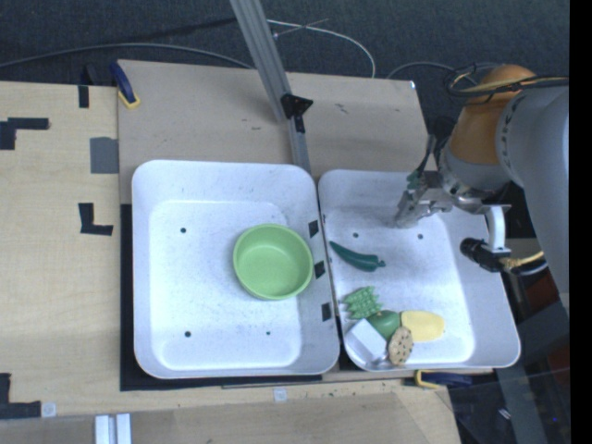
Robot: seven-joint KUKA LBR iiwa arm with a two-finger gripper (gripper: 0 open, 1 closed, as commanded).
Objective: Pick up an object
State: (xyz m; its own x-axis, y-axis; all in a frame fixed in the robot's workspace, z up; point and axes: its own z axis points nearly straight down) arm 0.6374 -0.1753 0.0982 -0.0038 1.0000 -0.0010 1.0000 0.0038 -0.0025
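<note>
My gripper (405,213) hangs over the far part of the right bin (481,289), its tips pointing down toward the bin floor with nothing seen between them. A dark green pepper-like piece (357,256) lies below and left of it, near the bin's left wall. At the bin's near edge sits a cluster: a light green ridged item (362,301), a yellow lemon-like piece (423,324), a white block (366,340) and a brown speckled cookie (400,345). A green bowl (272,261) rests in the left bin (166,248).
A grey slanted pole (266,54) with a black clamp (295,106) rises behind the bins. Cables (324,33) trail across the dark floor at the back. The arm's body (518,137) stands at the right edge of the right bin.
</note>
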